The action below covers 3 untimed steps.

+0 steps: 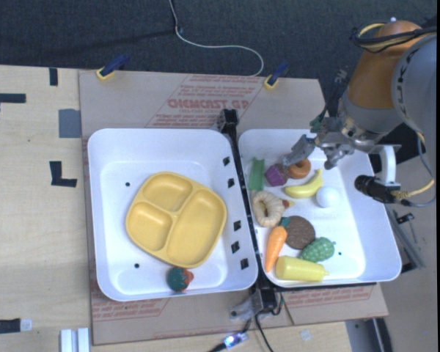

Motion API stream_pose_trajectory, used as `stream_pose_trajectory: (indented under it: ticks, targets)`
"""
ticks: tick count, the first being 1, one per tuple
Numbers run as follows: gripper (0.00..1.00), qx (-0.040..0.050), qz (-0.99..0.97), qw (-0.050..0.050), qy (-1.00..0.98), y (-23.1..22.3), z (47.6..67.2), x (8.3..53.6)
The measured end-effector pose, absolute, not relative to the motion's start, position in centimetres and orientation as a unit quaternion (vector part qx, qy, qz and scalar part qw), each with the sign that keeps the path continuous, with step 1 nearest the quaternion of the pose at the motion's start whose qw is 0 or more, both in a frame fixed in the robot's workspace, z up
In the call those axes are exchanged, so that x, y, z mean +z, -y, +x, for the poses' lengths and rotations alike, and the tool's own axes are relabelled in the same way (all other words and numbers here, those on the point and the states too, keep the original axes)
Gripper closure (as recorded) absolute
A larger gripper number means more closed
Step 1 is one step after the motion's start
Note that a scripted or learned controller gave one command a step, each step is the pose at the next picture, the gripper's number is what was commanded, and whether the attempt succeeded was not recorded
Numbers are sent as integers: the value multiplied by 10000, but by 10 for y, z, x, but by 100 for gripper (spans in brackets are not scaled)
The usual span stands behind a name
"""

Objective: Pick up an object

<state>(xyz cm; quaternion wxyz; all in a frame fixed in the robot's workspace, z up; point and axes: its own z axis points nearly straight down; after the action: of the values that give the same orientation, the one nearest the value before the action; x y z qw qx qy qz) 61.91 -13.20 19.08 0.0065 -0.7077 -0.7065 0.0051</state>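
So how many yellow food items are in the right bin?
2: a banana near the middle of the right bin, below the pincer, and a yellow piece by its front edge. More may be hidden.

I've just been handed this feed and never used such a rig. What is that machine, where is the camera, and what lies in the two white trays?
The picture comes from one fixed camera above the bench, looking down at a slant. The grey and orange machine at the right is a robot arm; its gripper hangs over the far end of the right bin, just above the toy food. Nothing shows between its fingers. That bin holds toy food: a banana, a white egg, a carrot, a brown cookie, a yellow corn cob and others. The left bin holds a yellow divided plate and a small round toy at its near edge.
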Motion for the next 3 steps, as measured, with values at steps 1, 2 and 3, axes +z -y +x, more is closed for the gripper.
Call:
stream_pose_trajectory:
  ticks: [1, 2, 3]
  targets:
    - [0, 6, -7066, 8, 7076, 132, 622, 200]
    - [0, 19, -7065, 15, 7077, 131, 621, 157]
    - [0, 19, -7064, 15, 7078, 123, 627, 102]
